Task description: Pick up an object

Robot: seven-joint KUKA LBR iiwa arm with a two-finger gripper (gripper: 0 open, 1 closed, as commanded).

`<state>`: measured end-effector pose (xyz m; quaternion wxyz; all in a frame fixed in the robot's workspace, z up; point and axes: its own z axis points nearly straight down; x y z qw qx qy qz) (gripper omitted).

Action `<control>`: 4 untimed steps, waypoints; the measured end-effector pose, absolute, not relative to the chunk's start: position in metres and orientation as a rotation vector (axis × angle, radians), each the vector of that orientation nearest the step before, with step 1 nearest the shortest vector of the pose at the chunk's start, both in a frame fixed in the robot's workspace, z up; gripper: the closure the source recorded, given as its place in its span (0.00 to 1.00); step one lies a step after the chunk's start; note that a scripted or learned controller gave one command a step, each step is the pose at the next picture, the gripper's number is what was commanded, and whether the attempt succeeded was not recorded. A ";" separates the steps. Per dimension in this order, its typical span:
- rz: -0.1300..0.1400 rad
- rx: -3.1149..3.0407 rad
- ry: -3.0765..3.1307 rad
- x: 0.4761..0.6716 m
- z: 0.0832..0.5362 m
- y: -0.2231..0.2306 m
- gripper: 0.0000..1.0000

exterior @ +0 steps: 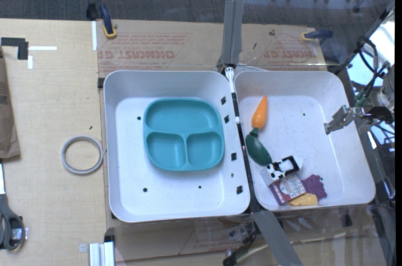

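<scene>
In the right bin point(326, 89) a toy carrot point(260, 111) lies near the left wall, and its dark green top point(257, 149) points toward the front. In front of it sit a small black-and-white object point(282, 167), a dark red packet point(287, 189), a purple piece point(313, 184) and a yellow piece point(304, 200), all bunched at the front. My gripper point(338, 120) hangs at the right bin's right wall, well to the right of all these objects, with nothing seen in it.
A teal divided plate point(184, 134) lies in the left bin point(119, 152). On the bench to the left of the bins lie a grey tape ring point(82, 154) and scissors point(10, 230). A vertical post point(231, 32) stands behind the divider between the bins.
</scene>
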<state>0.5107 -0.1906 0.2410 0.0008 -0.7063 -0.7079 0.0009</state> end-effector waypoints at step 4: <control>0.005 -2.633 -1.713 0.613 0.191 -0.072 0.00</control>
